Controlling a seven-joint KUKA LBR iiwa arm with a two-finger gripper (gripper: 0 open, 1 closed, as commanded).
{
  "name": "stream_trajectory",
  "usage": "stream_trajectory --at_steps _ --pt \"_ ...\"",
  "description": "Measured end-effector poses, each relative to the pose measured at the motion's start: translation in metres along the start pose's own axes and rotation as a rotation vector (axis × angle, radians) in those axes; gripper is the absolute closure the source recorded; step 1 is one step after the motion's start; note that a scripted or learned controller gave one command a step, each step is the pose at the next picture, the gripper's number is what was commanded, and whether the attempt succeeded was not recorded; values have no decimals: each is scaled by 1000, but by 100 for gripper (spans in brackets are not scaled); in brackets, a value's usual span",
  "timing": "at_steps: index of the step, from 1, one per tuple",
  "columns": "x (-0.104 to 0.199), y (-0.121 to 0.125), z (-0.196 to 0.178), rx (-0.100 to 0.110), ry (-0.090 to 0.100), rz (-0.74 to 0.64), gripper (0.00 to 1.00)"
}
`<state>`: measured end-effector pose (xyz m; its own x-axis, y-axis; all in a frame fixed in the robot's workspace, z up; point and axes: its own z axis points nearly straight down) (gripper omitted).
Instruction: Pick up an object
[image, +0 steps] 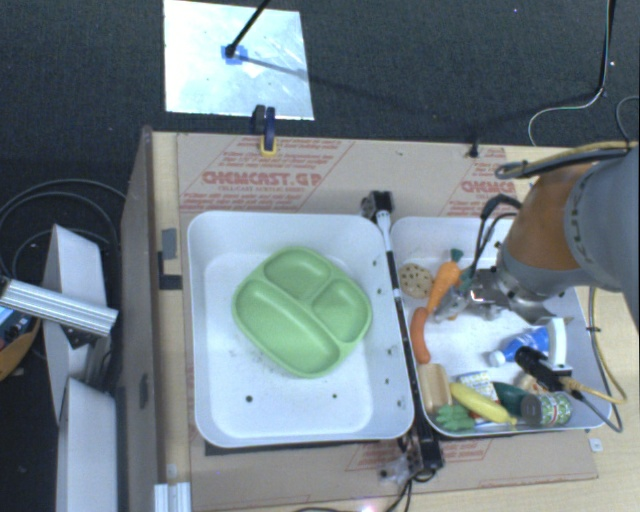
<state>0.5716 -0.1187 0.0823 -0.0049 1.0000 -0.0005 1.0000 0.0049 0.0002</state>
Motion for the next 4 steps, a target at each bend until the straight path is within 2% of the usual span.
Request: stream_trajectory --at_steps 1,2,3,4 --pt "-2 22 -3 -4 0 0 0" --pt "4 -27 -1 3 1 4 0" --pt "-24 26 -3 -7 -2 1 0" --pt "-11 -48 -1 6 3 6 0"
